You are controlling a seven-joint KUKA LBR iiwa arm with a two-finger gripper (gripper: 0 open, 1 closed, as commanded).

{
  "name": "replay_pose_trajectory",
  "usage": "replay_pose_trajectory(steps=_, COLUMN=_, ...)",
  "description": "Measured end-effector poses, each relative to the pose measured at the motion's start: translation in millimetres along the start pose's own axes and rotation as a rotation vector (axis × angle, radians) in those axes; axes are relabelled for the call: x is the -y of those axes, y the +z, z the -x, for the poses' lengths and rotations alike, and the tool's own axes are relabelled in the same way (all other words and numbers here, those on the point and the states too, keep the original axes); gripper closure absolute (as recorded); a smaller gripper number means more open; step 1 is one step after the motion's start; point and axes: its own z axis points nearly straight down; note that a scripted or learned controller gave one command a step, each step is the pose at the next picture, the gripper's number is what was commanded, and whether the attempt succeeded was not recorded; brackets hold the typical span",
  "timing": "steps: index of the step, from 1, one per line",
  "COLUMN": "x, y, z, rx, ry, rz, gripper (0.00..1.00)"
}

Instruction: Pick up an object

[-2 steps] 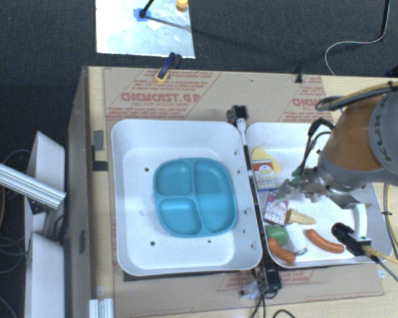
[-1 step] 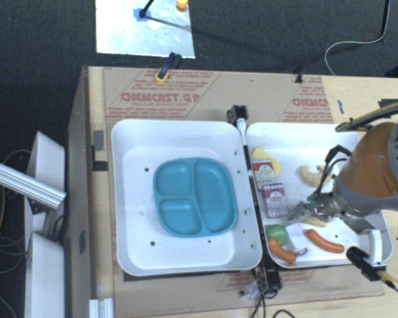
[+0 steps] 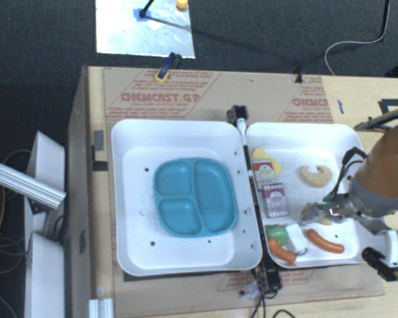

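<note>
At the near edge of the right bin, a sausage is seen lying on the floor, with a carrot at the near left corner, a small white piece just beside it and a green object just behind. The gripper is found low over the bin floor, just behind the sausage and apart from it; nothing is seen between its fingers, and how far they are parted cannot be told. The arm is seen reaching in from the right. Farther back along the left wall, a small red and white carton and a yellow and white packet are placed, and a pale ring-shaped pastry lies toward the middle. In the left bin, a blue divided plate is set.
</note>
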Motion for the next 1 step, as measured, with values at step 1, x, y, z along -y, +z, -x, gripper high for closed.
replay_pose_trajectory(steps=1, x=-0.2, y=0.3, z=-34.9, rx=-0.002, ry=-0.002, rz=-0.001, gripper=0.0)
